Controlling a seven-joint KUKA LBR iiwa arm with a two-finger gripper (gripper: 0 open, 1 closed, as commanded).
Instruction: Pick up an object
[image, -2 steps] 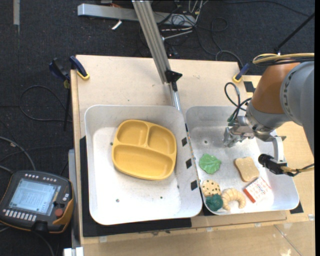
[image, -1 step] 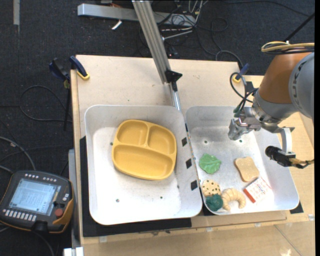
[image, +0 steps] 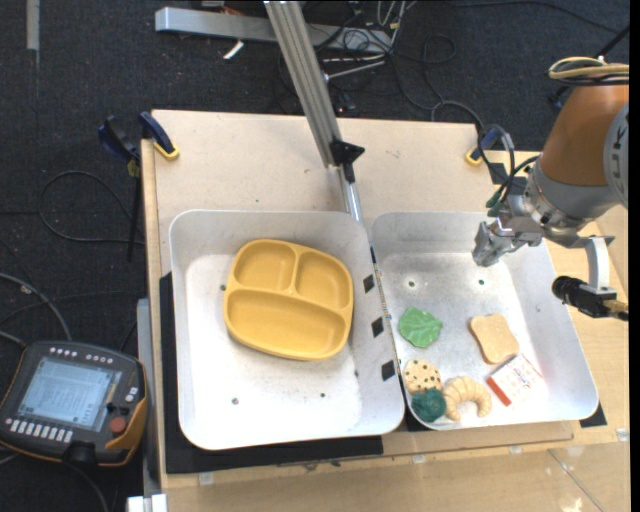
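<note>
**Small toy foods wait in the right bin while the gripper hangs above its far edge**

The things to pick lie in the lower half of the right bin: a green leaf-like piece, a tan bread slice, a spotted cookie, a dark green lump, a pale croissant and a small red-and-white packet. All look like light play food, probably stiff plastic or rubber, smooth enough to slip. The bread slice lies flat and apart from its neighbours, so a pinch across its narrow width seems the safest hold. The cookie, lump and croissant crowd together near the bin's lower wall, which leaves little room for fingers. The packet is thin and may be hard to get under.

The gripper sits at the upper right of the frame, over the bin's upper part, with nothing between its tips; whether it is spread or closed cannot be told at this angle. The arm's upper body is cut off at the frame edge. A yellow divided plate lies in the left bin.
</note>
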